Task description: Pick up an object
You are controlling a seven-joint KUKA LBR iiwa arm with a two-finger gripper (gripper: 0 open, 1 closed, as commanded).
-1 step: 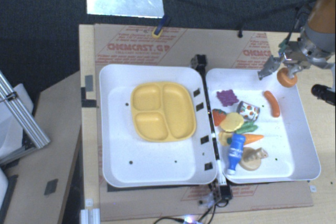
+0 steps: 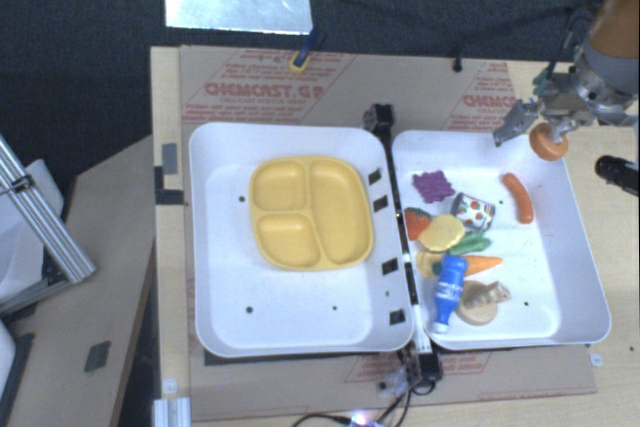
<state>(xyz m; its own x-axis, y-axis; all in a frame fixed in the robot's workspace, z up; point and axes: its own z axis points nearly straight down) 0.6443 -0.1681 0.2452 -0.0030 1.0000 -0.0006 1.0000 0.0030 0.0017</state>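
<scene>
The gripper [image 2: 545, 130] hangs over the right bin's [image 2: 575, 260] far right corner. A round orange object [image 2: 548, 144] sits between its fingers, held narrowly, far from the sausage [image 2: 518, 197].

Small round orange ball-like toy [image 2: 547, 143], glossy plastic, at the far right rim of the right bin, directly beneath the grey gripper [image 2: 545, 120], seemingly between its fingers, apart from other toys.

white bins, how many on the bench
2. The left bin holds a yellow divided plate; the right bin holds a pile of toy food, with the gripper above its far right corner.
</scene>
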